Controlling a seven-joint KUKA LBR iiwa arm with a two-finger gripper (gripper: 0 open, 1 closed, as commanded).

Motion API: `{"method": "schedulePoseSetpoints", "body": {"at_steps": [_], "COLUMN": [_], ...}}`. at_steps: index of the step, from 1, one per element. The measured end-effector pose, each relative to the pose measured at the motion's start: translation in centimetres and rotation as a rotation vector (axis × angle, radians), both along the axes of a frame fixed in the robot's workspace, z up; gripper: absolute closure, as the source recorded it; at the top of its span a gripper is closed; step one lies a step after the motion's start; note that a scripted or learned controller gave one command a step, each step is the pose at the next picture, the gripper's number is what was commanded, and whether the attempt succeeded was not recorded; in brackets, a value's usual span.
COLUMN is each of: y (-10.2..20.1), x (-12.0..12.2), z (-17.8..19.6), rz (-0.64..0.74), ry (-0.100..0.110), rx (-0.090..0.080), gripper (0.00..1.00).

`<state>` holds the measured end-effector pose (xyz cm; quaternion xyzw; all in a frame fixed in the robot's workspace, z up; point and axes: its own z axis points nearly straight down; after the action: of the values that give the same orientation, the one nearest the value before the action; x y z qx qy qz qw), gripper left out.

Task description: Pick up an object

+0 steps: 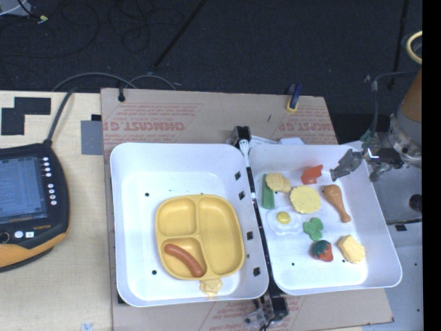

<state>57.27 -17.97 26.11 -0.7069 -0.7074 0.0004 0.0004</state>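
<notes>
Gripper (358,161) and wrist hung at the right edge of the right-hand bin (386,267), the grey arm reaching in from the right with its orange band just visible above the wrist. Whether it was wide or narrow could not be told at that angle; nothing showed in its grasp. Just beside it in that bin lay a drumstick (337,202) and a red piece (312,174). Farther in lay a yellow round piece (304,199), a small yellow piece (277,182), a green block (267,196) against the left wall, a fried egg (282,219), a broccoli floret (314,227), a strawberry (321,250) and a corn cob (352,249). The left-hand bin (131,185) held a yellow divided plate (207,219) with a sausage (184,258) in its front compartment, and a small yellow scrap (211,285) lay touching the plate's front edge.
</notes>
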Motion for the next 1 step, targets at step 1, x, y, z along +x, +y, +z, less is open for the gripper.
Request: {"method": "schedulePoseSetpoints", "body": {"at_steps": [1], "y": [-0.07], "x": [-0.01], "z": [0.98], "rz": [0.001], "ry": [0.001], "rx": [0.001], "gripper": [1.00]}}
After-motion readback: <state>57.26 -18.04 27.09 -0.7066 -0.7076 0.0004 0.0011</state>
